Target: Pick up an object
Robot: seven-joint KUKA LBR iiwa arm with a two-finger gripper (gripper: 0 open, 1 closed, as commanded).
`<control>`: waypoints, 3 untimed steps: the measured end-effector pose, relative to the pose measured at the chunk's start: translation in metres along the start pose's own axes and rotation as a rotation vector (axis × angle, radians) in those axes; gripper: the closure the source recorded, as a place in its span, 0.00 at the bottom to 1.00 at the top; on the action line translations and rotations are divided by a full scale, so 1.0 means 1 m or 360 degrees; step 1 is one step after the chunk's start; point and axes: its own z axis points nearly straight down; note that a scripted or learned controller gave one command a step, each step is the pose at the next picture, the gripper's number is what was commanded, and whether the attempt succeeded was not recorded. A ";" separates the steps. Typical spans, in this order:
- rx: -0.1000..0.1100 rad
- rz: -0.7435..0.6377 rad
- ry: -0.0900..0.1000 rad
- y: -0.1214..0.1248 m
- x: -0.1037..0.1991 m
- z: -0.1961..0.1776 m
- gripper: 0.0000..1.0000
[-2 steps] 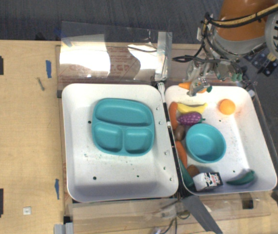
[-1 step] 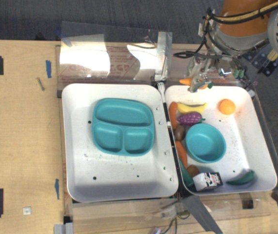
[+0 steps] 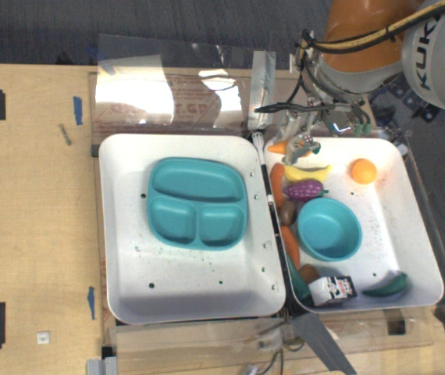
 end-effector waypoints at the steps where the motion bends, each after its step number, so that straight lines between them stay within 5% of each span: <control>1: 0.0004 0.0002 -0.0022 0.000 -0.003 -0.014 1.00; 2: 0.0002 -0.0222 -0.0005 0.012 0.003 -0.018 1.00; 3: 0.0006 -0.0220 -0.0025 0.012 0.000 -0.032 1.00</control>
